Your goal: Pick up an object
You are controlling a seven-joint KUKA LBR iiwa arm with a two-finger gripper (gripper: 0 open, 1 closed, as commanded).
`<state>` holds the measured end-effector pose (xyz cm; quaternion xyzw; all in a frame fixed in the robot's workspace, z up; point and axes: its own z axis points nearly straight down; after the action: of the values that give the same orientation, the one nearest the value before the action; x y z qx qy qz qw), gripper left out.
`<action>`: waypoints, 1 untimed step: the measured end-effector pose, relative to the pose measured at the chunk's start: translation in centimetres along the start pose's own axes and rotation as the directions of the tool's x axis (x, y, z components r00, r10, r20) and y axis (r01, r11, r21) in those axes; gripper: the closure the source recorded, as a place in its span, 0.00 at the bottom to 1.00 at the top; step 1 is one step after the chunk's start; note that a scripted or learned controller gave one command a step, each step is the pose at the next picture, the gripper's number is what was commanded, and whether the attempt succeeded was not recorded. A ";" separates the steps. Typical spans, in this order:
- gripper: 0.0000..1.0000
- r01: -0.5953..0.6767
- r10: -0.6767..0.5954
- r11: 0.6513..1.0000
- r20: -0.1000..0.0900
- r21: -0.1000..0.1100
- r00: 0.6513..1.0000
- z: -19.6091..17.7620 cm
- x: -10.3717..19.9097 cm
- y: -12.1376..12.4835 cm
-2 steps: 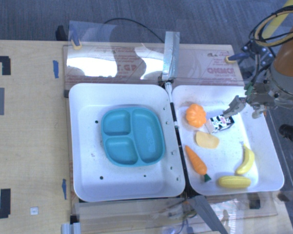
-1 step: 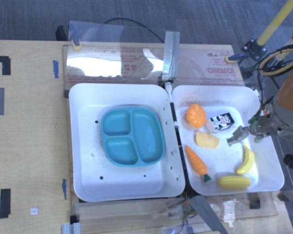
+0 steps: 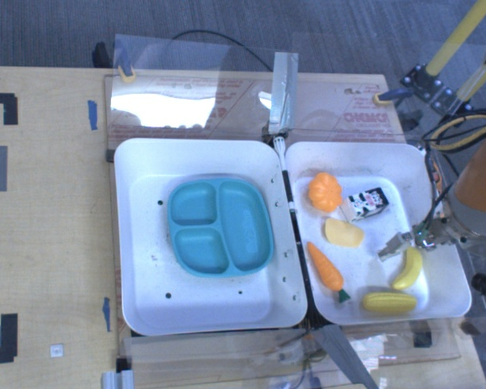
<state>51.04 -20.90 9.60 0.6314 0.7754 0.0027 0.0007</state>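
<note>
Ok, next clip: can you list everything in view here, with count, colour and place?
bins: two, white, side by side on the bench
divided tray: one, teal, three compartments, in the left bin
toy pumpkin: one, orange, right bin, top
small carton: one, black and white, right of the pumpkin
pale wedge: one, cream-yellow, right bin, middle
toy carrot: one, orange with a green tip, right bin, left side
toy banana: one, yellow, right bin, right side
oblong fruit: one, yellow, right bin, bottom
tool: one, grey, just above the banana
</note>
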 end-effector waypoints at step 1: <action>1.00 -0.003 0.003 1.000 0.003 -0.001 1.000 -0.9 -0.1 0.0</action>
<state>51.01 -21.01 10.49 0.6326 0.7744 0.0021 0.0021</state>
